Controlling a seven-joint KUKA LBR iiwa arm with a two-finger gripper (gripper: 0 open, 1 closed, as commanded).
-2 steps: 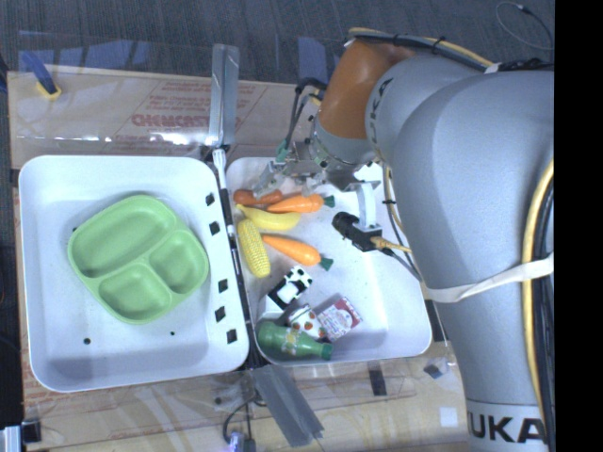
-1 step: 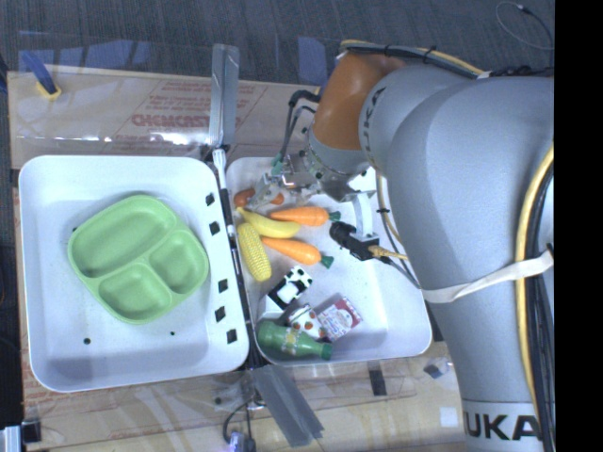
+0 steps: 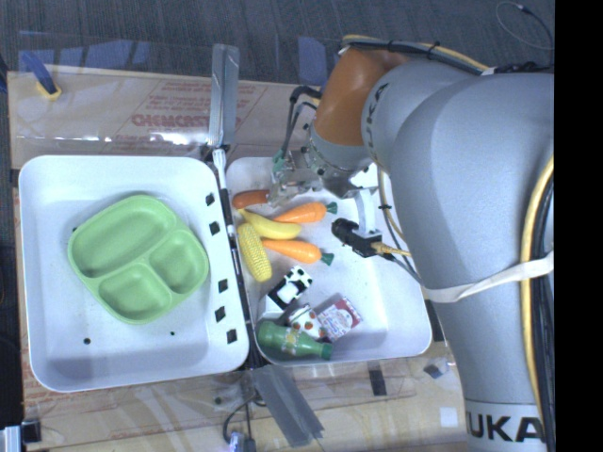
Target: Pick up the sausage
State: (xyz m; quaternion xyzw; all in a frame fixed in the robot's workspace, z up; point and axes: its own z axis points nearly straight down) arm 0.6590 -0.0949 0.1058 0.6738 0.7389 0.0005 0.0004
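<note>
Starting at the near edge of the tabletop (image 3: 113, 412), the right bin (image 3: 400, 332) is holding a green bottle (image 3: 294, 341) lying on its side, with a red packet (image 3: 334, 318) and a little black-and-white cow toy (image 3: 292, 286) just behind it. Further back a corn cob (image 3: 252, 250), two carrots (image 3: 292, 250) and a banana (image 3: 271, 227) are lying bunched together. The left bin (image 3: 47, 347) is carrying a green divided plate (image 3: 138, 257).

The big grey arm (image 3: 462, 205) is reaching in from the right, bending down at the orange band so the end effector (image 3: 285, 179) is hanging over the far-left part of the right bin. Honestly can't tell whether it's wide or narrow, too much clutter there.

The sausage (image 3: 249, 199) is lying flat at the far-left corner of that bin, its long axis running roughly left-right, one end pointing toward the divider wall, the other tucked under the end effector.
</note>
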